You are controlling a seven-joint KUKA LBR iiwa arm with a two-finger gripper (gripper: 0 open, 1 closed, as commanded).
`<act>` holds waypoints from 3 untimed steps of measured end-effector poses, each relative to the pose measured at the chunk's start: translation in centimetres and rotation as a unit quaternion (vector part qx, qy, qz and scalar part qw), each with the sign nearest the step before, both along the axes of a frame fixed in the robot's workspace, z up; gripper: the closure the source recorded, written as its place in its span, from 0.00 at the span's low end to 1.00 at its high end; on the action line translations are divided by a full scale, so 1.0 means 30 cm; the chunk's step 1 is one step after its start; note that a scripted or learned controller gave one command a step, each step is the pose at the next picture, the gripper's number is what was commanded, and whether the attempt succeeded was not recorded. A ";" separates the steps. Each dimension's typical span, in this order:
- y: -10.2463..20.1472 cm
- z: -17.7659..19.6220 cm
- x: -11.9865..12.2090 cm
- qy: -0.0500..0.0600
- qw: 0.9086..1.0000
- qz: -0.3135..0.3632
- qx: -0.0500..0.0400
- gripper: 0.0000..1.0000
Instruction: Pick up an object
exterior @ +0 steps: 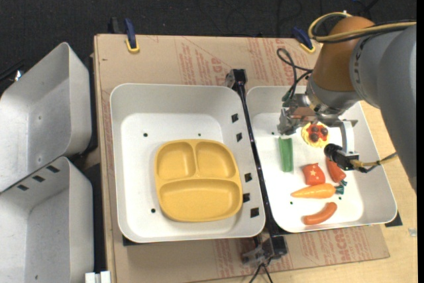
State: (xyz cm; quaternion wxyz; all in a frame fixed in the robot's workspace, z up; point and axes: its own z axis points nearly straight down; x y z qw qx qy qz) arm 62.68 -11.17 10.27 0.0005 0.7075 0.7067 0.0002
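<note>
While the gripper (289,124) hangs low over the far-left part of the right bin (376,207), its fingers are lost in a dark tangle of wrist hardware and cable, so I cannot tell whether they are spread or closed, and nothing can be seen lodged between them. Just below it, on the near side, lies a green stick-shaped piece (286,154), upright in the view, its far end almost under the tool. To the right of that sits a small yellow item with dark red spots (315,134), partly tucked under the wrist. Nearer the camera lie a red block (314,173), a red pepper-like piece (336,169), a carrot (313,192) and a reddish sausage (319,213), all apart from the tool.

This looks like the approach or descent stage of a pick, with the green piece the likeliest target. The next move calls for centring over it with the fingers set across its narrow width, then closing and lifting straight up.

Farther left, the other bin (126,116) holds a yellow divided tray (197,179). The grey arm (384,63) runs off the right edge, and its bulk covers the far-right corner of the right bin.
</note>
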 end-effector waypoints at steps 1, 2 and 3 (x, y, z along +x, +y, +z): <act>0.023 0.154 0.016 -0.002 1.000 0.002 0.000 1.00; 0.046 0.345 0.046 -0.003 1.000 0.002 0.000 1.00; 0.043 0.557 0.040 -0.003 1.000 0.002 0.000 1.00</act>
